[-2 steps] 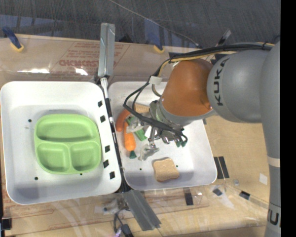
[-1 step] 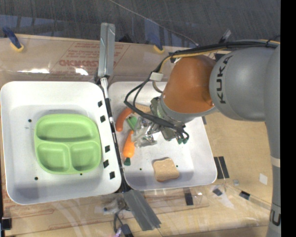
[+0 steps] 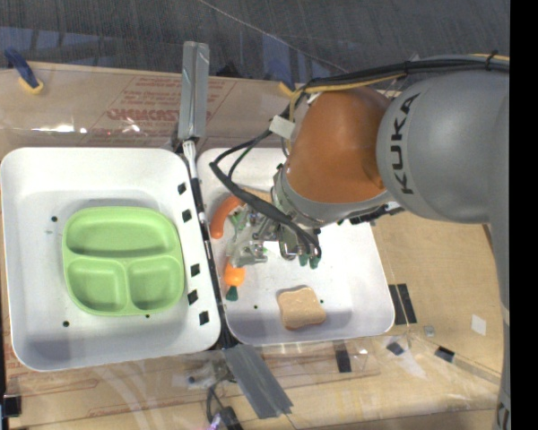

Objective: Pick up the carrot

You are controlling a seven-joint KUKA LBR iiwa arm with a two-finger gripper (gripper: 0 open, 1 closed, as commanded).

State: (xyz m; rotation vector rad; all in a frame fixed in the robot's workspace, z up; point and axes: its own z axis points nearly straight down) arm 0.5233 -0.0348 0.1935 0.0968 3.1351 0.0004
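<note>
The carrot shows as an orange piece lying against the left wall of the right bin. A smaller orange piece with a green end lies just below it, and I cannot tell whether the two are one object. My gripper hangs low over the bin floor, just right of both orange pieces, under the orange wrist band. The arm's body hides much of the gripper.
A tan slice of bread lies near the front of the right bin. In the left bin sits a green divided tray. A ridge separates the bins. Cables loop beside the wrist.
</note>
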